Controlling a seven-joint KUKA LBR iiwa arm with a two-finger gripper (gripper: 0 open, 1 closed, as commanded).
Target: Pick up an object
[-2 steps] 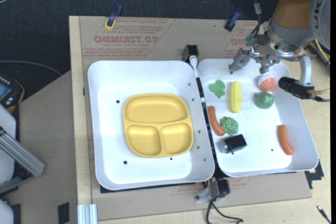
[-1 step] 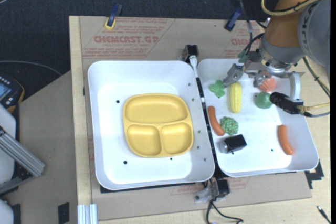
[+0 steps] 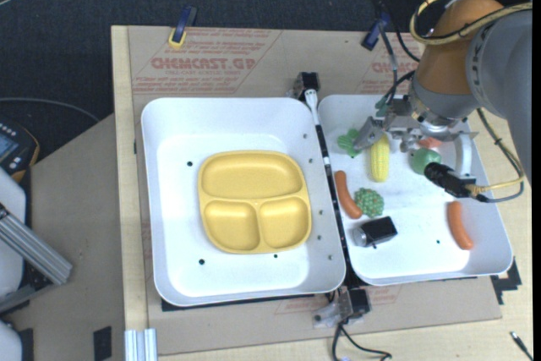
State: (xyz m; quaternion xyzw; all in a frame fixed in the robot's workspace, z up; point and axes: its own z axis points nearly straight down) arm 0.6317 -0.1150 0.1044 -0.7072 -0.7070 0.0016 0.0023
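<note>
Several small objects lie in the right bin [image 3: 486, 254], any of which could serve as the thing to pick up. Nearest the gripper [image 3: 404, 134] is a yellow corn cob [image 3: 379, 160], lying lengthwise in the upper middle of that bin, just below and left of the gripper's metal parts. A green leafy piece [image 3: 349, 139] sits at the cob's upper left, and a red and green item [image 3: 425, 157] lies partly under the wrist to the cob's right. Lower down are a green broccoli floret [image 3: 368, 201], an orange sausage [image 3: 345, 194] along the bin's left wall, a black block [image 3: 376, 231] below the floret, and another orange sausage [image 3: 459, 226] at the lower right.

Whether the gripper is spread or closed cannot be told from this slant; nothing is visibly held.

The left bin [image 3: 165, 207] holds a yellow divided tray [image 3: 254, 200], well apart from the arm.

Crowding looks like the main risk: cob, leaf and red item sit close together, so a descent slightly off centre could nudge the cob aside or catch two things at once. The cob's rounded body might also roll or slip out of a pinch across its width.
</note>
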